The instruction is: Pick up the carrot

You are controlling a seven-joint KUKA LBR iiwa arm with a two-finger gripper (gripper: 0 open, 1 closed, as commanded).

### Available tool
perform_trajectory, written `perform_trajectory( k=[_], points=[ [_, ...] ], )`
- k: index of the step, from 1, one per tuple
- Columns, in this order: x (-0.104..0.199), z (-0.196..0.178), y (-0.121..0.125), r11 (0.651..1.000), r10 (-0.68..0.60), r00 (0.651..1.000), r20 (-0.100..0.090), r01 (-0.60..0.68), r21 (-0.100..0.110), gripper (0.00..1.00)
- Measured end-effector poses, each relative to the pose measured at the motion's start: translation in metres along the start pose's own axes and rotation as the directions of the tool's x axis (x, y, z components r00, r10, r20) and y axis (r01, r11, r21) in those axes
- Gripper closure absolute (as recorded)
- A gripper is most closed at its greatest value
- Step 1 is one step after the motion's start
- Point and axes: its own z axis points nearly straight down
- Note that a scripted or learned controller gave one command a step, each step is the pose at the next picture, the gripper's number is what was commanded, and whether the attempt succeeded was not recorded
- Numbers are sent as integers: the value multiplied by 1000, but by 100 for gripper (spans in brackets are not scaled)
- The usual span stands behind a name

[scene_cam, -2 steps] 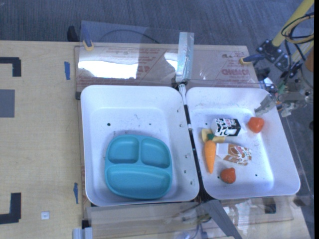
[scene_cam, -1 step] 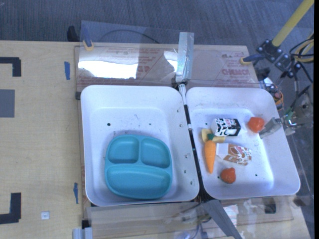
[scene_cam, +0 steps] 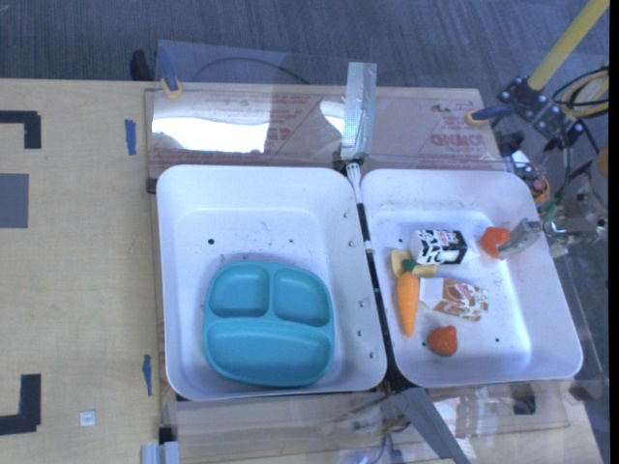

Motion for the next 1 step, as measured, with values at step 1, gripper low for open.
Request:
perform_trajectory(
  k=[1],
  points=[
    [1,-6,-19,1000,12,1000,-3,-12,3,0]
  ],
)
